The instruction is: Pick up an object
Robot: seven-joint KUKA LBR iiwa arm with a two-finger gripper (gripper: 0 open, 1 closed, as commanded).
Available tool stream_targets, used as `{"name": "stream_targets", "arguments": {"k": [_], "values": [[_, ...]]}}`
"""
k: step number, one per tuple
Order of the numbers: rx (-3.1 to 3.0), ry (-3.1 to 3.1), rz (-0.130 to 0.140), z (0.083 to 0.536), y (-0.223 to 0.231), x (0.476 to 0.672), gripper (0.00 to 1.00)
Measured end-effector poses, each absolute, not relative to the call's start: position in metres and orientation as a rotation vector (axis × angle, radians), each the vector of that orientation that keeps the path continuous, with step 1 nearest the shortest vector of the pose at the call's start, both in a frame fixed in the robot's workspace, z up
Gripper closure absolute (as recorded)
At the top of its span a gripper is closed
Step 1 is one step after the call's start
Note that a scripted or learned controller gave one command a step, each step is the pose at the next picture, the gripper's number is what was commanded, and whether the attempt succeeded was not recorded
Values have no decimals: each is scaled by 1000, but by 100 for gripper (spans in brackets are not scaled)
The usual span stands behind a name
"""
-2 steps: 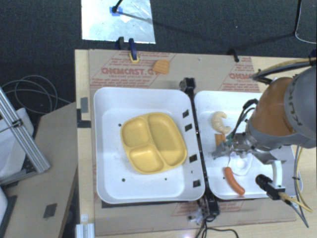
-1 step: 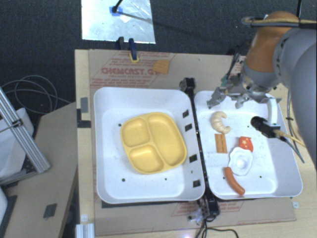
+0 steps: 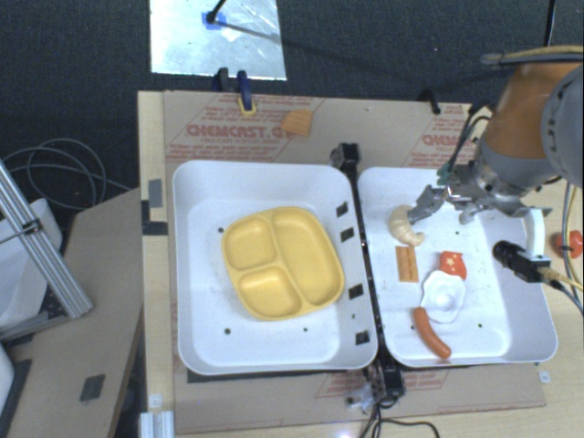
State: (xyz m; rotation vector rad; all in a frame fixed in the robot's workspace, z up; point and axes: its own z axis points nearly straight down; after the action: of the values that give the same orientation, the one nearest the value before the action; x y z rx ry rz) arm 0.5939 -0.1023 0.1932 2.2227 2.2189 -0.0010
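Fingers [image 3: 444,201] beside croissant [image 3: 407,225], near bin's divider edge.

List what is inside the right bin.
The right bin holds a pale croissant-shaped piece, a tan wafer, a red piece, a white fried-egg piece and a sausage. The gripper and arm cover part of the floor beneath.

Fixed overhead slant onto both bins [image 3: 274,176]

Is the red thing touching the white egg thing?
Touching. In the camera view the red piece sits right against the top edge of the white fried egg, with no white bin floor between them.
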Motion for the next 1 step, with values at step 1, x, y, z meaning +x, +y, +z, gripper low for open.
{"name": "stream_targets", "arguments": {"k": [1], "values": [[2209,2217,14,100,-118,566,0]]}}
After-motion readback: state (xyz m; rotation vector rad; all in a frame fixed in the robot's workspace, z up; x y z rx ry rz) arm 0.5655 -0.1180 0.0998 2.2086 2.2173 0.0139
